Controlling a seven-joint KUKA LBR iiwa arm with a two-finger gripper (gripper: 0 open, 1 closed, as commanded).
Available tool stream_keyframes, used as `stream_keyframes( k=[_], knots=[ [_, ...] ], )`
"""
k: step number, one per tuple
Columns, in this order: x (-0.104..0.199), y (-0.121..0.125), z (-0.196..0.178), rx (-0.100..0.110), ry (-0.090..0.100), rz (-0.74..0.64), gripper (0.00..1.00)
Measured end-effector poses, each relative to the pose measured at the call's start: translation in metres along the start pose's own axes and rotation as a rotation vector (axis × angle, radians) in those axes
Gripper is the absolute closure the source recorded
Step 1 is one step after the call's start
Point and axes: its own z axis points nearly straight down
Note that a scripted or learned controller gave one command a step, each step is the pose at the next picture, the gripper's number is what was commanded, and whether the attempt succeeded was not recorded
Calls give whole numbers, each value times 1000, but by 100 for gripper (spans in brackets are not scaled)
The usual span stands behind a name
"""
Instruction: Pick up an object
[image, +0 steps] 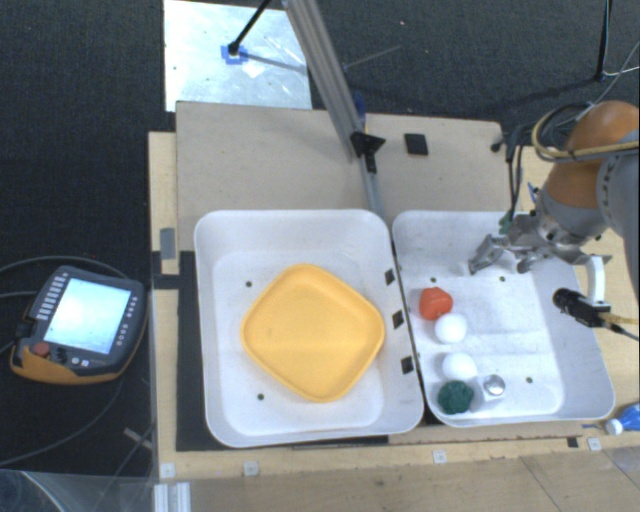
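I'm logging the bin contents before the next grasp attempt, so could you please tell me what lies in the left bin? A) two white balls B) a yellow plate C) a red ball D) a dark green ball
B: the yellow plate lies alone in the left bin, while the red ball, white balls and dark green ball sit in the right bin.

Right bin (520, 345) floor open beyond left-edge objects (452, 345).
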Motion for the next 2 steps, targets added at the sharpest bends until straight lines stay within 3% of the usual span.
stream_keyframes(
  k=[1, 2],
  knots=[
    [0, 2, -14, -6, -2, -1, 100],
    [0, 5, -77, -9, -2, 0, 100]
  ],
)
